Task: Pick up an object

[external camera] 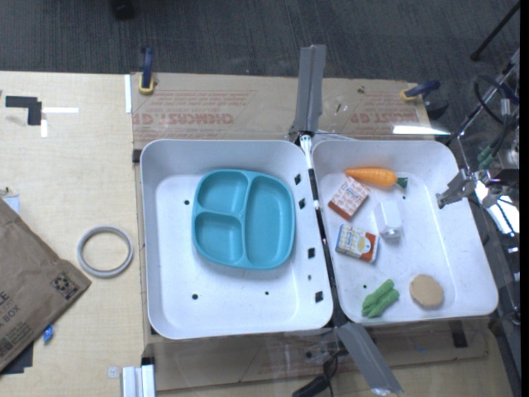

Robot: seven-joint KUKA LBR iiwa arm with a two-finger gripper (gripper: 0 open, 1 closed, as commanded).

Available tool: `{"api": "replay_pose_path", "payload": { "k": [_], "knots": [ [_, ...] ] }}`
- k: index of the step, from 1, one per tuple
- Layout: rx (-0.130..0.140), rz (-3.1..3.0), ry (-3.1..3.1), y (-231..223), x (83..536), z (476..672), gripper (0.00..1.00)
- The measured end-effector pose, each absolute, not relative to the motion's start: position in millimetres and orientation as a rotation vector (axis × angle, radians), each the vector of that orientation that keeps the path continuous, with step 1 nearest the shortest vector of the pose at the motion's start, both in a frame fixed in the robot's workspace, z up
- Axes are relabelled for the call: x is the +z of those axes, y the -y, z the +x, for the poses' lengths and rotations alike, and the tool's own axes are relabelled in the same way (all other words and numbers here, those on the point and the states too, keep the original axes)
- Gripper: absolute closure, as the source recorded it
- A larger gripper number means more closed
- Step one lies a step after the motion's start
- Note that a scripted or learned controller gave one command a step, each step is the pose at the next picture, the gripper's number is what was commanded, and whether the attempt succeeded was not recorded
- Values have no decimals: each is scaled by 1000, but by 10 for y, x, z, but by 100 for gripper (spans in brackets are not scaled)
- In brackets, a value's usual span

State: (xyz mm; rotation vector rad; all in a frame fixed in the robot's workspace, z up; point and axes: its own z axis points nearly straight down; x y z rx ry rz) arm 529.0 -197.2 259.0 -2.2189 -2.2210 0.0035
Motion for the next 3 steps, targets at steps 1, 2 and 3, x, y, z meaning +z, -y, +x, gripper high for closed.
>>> {"api": "replay_pose_path", "payload": {
  "k": [1, 2, 3],
  "knots": [
    [3, -2234, 2209, 1837, 2595, 5642, 0],
    [3, -2083, 2351, 1646, 1730, 6265, 0],
    [1, -2125, 2317, 1444, 932, 6592, 0]
  ]
}}
